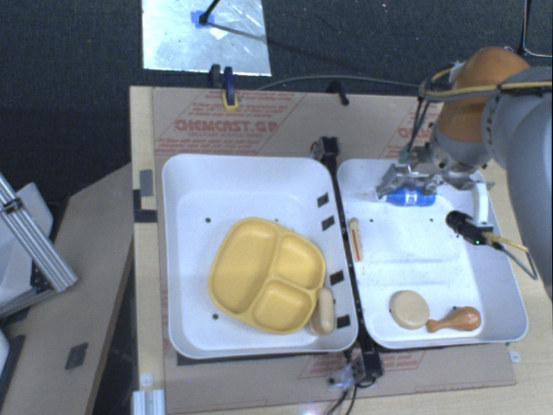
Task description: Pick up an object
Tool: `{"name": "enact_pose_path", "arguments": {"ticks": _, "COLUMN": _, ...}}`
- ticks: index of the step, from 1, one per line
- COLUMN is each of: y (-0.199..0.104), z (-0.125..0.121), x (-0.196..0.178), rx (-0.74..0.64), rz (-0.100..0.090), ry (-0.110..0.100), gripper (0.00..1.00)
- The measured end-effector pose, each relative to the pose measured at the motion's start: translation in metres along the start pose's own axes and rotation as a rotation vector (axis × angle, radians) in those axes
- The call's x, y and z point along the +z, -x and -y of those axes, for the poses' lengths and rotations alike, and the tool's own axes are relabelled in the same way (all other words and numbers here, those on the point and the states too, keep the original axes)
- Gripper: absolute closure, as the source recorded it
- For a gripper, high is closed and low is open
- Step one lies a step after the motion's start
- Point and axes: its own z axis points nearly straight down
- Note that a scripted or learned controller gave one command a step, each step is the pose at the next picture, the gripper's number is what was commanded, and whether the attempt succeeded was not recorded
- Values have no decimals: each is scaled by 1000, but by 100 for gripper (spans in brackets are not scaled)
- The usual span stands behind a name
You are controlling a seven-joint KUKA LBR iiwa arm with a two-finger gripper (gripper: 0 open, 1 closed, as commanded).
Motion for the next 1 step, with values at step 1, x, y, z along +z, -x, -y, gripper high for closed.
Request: {"name": "enact_pose_path", "arguments": {"ticks": 1, "y": -2, "z": 1, "x": 4, "rx": -1, "rz": -3, "ry": -4, "gripper": 0}}
